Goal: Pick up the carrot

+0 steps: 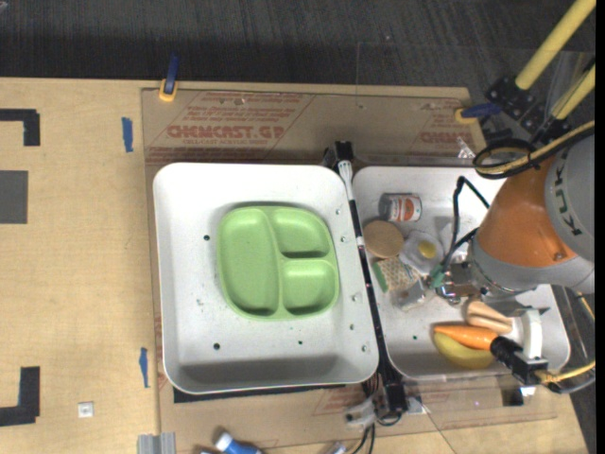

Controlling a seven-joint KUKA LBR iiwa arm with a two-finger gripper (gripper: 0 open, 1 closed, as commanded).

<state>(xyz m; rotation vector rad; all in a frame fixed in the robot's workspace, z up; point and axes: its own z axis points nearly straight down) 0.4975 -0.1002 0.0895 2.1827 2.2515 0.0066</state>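
Likely the carrot (465, 336) handles light, stiff and smooth; we'd grip mid-length. We cannot tell the gripper (452, 287) state.

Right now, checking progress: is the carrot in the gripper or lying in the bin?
Lying in the right bin: the carrot rests against the banana.
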